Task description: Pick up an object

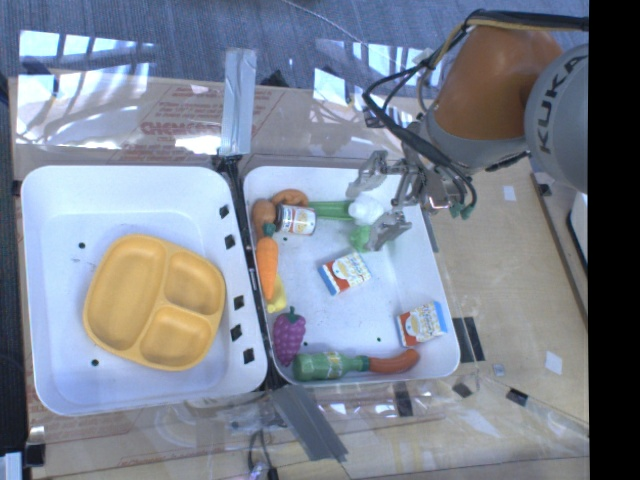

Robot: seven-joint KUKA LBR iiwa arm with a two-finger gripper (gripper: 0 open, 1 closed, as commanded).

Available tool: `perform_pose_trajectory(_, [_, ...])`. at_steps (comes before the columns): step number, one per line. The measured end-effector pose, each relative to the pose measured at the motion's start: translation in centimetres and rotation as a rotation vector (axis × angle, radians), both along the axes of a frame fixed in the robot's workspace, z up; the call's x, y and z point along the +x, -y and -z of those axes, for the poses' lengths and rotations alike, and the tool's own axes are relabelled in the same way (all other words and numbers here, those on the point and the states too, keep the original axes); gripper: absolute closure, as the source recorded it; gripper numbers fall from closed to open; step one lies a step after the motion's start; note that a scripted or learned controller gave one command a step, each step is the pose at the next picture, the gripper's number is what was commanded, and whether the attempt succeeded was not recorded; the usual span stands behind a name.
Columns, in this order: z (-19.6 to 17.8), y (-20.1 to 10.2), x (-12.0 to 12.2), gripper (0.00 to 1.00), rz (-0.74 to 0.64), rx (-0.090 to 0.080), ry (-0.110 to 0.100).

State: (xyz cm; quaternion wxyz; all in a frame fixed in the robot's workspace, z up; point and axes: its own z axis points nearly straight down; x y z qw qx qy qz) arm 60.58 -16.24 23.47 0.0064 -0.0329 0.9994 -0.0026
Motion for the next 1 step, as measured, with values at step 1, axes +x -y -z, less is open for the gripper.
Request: perform_pose_trajectory(1, [14.38, -2.57, 1.08, 0.0, -0.229, 0.005, -0.016])
